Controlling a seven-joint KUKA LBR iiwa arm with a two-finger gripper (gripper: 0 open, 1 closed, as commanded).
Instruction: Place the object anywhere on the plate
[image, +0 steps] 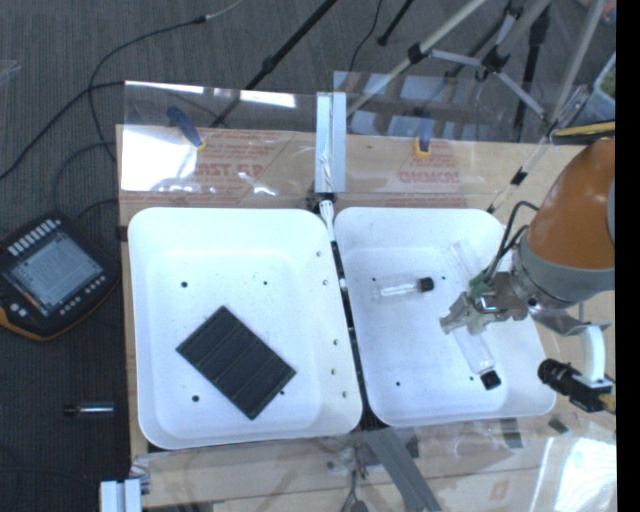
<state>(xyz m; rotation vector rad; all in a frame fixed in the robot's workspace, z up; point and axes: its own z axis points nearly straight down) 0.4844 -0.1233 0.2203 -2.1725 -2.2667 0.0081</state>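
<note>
A dark ribbed rectangular plate (236, 361) lies flat in the left bin (160, 250), turned at an angle. In the right bin (400, 400) lie clear tubes with black caps. One tube (405, 289) is near the middle. Another tube (478, 358) lies toward the front right, its cap pointing to the front. A third clear tube (462, 256) rests near the back right. My gripper (466, 314) hangs low over the right bin, just above the front-right tube and right of the middle one.
A grey metal post (330, 145) stands behind the seam between the bins. A teach pendant (48, 272) lies on the floor to the left. The orange-banded arm (575, 225) covers the right bin's right edge.
</note>
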